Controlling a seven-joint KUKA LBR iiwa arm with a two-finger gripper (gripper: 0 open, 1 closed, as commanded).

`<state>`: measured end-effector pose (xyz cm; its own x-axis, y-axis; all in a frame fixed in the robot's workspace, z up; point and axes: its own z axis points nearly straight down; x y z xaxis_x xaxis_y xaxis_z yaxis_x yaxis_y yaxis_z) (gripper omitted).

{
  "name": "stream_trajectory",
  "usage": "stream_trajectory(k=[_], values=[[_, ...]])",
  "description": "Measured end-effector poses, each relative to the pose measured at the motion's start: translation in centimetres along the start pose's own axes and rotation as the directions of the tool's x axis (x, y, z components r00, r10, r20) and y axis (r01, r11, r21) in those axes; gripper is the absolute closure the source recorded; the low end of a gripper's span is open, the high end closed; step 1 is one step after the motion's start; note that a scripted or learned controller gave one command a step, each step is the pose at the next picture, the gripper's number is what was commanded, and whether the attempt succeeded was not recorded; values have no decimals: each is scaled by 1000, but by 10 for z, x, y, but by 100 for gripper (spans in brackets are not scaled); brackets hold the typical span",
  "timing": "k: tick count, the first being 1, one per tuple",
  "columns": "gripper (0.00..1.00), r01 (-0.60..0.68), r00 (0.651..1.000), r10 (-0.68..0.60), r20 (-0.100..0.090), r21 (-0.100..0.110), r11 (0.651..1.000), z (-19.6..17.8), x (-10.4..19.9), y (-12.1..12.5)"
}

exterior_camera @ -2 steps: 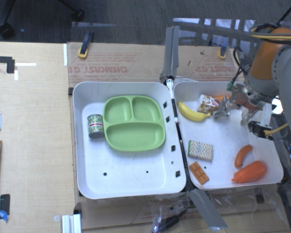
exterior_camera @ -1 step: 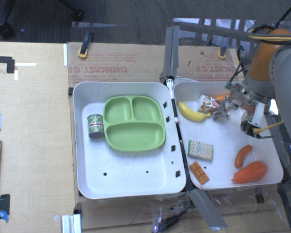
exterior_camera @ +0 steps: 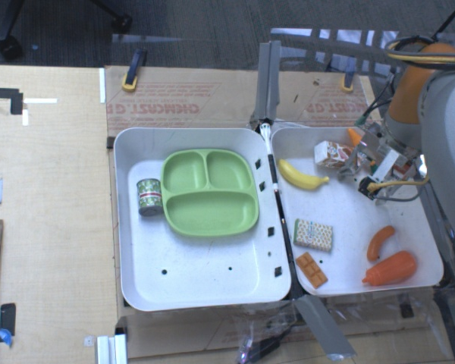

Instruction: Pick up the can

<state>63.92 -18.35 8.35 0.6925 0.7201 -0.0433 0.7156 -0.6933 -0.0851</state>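
Observation:
The can (exterior_camera: 149, 197), small with a green and white label, stands in the left bin (exterior_camera: 205, 283) beside the left edge of a green divided plate (exterior_camera: 210, 192). My gripper (exterior_camera: 356, 167) hangs over the upper part of the right bin (exterior_camera: 349, 211), far to the right of the can. It sits just right of a small white and red carton (exterior_camera: 331, 155). Nothing can be seen held in it.
The right bin also holds a banana (exterior_camera: 302, 176), a patterned green packet (exterior_camera: 313, 235), an orange waffle-like block (exterior_camera: 312, 270), a small sausage (exterior_camera: 380, 243) and a carrot (exterior_camera: 390, 269). The arm's cables trail by the bin's right wall.

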Motion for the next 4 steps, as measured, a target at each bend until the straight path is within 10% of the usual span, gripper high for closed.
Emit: stream_trajectory(k=[1, 2, 3, 4], values=[[0, -231, 973, 231, -12, 6, 973, -1, -18, 17], [0, -467, 884, 463, -71, -53, 883, -83, -1, 2], [0, -127, 991, 123, -53, -80, 989, -17, 25, -72], [100, -131, 990, 127, -54, -78, 988, -26, 24, -72]])
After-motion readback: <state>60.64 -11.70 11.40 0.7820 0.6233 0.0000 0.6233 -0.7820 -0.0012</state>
